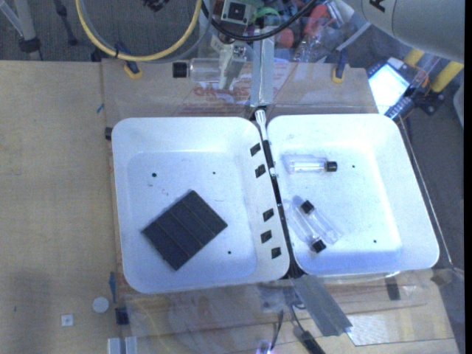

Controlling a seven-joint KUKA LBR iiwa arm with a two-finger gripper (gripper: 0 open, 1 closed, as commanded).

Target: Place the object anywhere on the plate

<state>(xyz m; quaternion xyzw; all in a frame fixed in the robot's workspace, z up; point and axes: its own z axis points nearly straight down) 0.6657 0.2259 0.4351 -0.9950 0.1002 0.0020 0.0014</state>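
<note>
Vial [310, 166] in right bin [383, 198], second vial [313, 226] nearby, dark plate [184, 228] left

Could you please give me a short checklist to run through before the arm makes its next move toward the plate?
1. Dark plate lies flat in left bin: ok.
2. Clear vials in right bin, upper vial and lower vial, apart from each other: ok.
3. Object on plate: not ok.
4. Arm high, outside both bins: ok.
5. Jaws state: cannot tell.
</note>
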